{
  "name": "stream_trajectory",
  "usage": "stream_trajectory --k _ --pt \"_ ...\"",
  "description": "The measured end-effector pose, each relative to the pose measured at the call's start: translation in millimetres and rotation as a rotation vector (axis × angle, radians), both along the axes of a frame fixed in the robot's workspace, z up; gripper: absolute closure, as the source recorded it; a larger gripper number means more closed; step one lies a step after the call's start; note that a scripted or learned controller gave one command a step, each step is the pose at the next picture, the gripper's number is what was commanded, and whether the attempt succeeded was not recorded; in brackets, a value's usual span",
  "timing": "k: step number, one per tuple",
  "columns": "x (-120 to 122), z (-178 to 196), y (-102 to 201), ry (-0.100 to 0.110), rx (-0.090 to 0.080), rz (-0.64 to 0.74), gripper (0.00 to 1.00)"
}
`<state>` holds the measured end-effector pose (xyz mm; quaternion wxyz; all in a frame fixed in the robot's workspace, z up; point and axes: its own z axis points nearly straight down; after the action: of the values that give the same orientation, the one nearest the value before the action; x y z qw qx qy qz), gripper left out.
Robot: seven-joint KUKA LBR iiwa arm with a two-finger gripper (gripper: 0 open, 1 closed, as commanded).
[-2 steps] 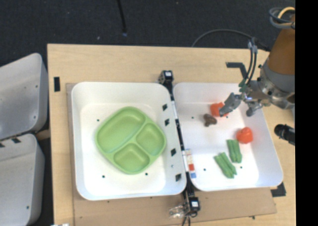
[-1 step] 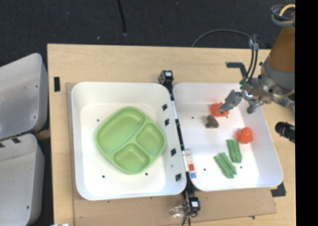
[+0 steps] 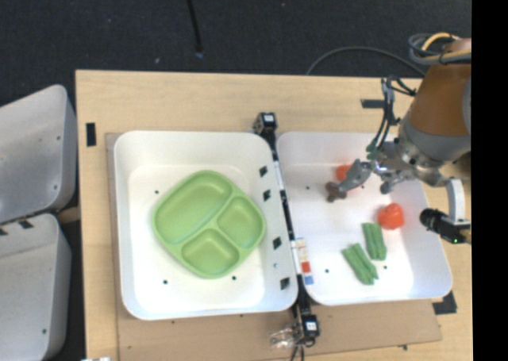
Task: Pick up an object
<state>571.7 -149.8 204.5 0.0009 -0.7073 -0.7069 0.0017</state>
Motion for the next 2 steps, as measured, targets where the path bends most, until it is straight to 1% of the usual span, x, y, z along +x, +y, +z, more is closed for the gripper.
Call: stream_trajectory --k 1,2 --pt "-5.1 -52.6 -11.0 0.000 0.000 -0.001 0.00" --pt "-5.7 -105.4 -12.1 -0.001 0.000 -0.003 0.00"
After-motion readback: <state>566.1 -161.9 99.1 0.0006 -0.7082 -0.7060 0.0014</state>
